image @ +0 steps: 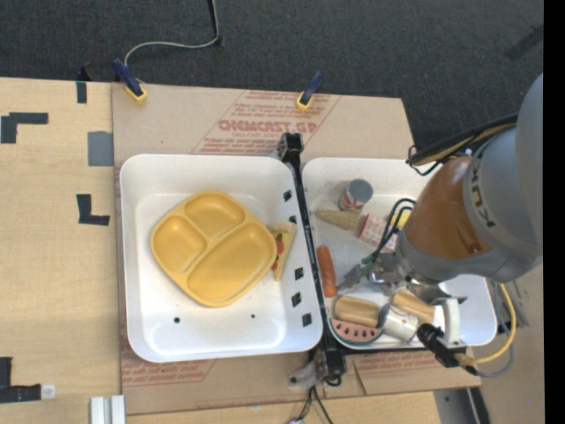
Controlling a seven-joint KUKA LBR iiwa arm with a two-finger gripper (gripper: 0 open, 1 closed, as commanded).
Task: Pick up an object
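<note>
A red sausage-shaped object (327,270) lay in the right bin (481,318), close against the black divider (300,228) between the two bins. The hand (366,274) hung just to its right, near but apart from it; whether it was open or gripping anything could not be told. Nearer than the hand lay a bread-roll-shaped object (355,311), a watermelon-slice-shaped object (353,333) and a small pale cylinder (399,323). Farther off stood a small grey-topped can (357,193) and a tan cone (340,221). The orange band (441,215) of the arm showed to the right, marked with dark letters cut off at "KU". In the left bin (141,325) lay a yellow divided plate (214,247). The cardboard sheet (256,126) on the desk (53,263) read "CHEMCAST GP" in red.
</note>
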